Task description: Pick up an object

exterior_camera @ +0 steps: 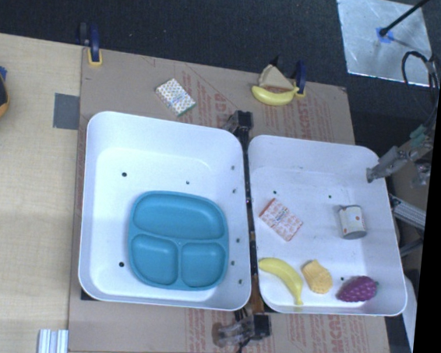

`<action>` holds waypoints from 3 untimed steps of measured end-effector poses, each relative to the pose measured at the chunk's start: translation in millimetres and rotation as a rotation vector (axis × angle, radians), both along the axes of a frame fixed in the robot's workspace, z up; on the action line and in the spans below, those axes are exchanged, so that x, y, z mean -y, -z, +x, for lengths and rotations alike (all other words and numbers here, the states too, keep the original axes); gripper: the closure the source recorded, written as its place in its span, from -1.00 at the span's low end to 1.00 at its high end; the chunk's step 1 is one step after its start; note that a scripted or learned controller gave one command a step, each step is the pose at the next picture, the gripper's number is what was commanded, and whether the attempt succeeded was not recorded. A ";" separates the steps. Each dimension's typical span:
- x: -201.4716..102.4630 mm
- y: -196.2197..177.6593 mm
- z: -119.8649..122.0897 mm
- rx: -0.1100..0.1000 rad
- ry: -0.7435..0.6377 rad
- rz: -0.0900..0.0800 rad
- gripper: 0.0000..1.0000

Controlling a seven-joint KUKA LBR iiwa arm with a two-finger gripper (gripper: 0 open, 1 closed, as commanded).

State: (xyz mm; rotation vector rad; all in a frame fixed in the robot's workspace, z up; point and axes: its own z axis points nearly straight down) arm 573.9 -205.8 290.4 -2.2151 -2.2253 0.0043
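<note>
Camera view, hand [381, 170]: at the right bin's [316, 162] far right edge; whether it is spread or pressed together, one cannot tell.
Grey cylinder [350, 221]: in the right bin, near the hand, to its lower left.
Packet [281, 219]: further left of the hand.
Banana [284, 276], yellow piece [318, 277], purple grapes [357, 289]: well below the hand, along the near edge.
Blue tray [178, 239]: in the left bin [112, 160], well apart.

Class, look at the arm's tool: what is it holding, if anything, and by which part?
Nothing is held. The tool sits at the right bin's far right edge, with no object between its fingers; the small can lies apart, below it.
</note>
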 end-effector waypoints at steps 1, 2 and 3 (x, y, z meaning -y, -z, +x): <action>4.8 93.7 19.9 -0.002 -0.001 0.000 -1.00; 5.4 186.4 14.2 -0.002 -0.001 0.000 -1.00; 5.7 198.5 -4.7 -0.001 -0.001 0.000 -1.00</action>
